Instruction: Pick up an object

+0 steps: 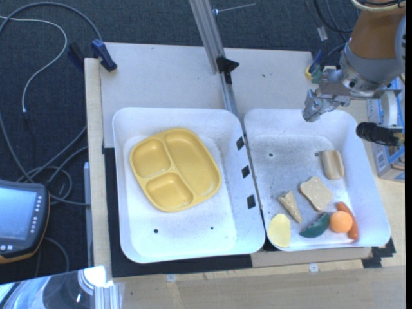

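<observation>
Toy food fills the near part of the right bin (360, 147), well apart from me: a tan bread roll (332, 164) by the right wall, a slice of toast (315, 193) below it, a pale cheese wedge (290, 206) to the left of the toast, and a yellow lemon-like piece (279, 230) against the front rim. Beside that lies a dark green piece (314, 227), touching an orange (341, 222), with a carrot (348, 219) curving around the orange's right side.

My gripper (313, 110) hangs over the far left corner of the right bin, above the rim, with nothing between its fingers. Whether those fingers are spread or closed I cannot tell from this slant; they read as one grey blur. My wrist carries the orange band (378, 24) up at the top right.

The left bin (129, 237) holds a yellow divided tray (175, 168), three compartments, lying slightly turned. A metal post (209, 24) rises from behind the bench, between the two bins.
</observation>
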Motion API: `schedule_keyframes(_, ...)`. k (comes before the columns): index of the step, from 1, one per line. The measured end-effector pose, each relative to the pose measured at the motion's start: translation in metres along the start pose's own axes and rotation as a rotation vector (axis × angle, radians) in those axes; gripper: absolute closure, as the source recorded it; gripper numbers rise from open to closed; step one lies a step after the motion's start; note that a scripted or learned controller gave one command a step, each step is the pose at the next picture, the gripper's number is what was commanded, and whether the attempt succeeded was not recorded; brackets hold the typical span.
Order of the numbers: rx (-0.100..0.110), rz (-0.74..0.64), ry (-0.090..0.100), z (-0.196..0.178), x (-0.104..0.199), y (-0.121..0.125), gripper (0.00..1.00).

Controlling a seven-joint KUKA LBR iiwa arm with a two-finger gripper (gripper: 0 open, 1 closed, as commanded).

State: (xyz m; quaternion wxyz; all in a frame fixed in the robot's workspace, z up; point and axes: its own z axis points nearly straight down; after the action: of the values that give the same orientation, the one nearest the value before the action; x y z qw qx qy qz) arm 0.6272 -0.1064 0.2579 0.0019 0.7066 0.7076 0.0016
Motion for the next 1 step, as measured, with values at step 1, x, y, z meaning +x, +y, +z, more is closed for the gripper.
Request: schedule_keyframes(1,0.006,-0.005,0.004,-0.0058,0.0479,-0.0097,1.0)
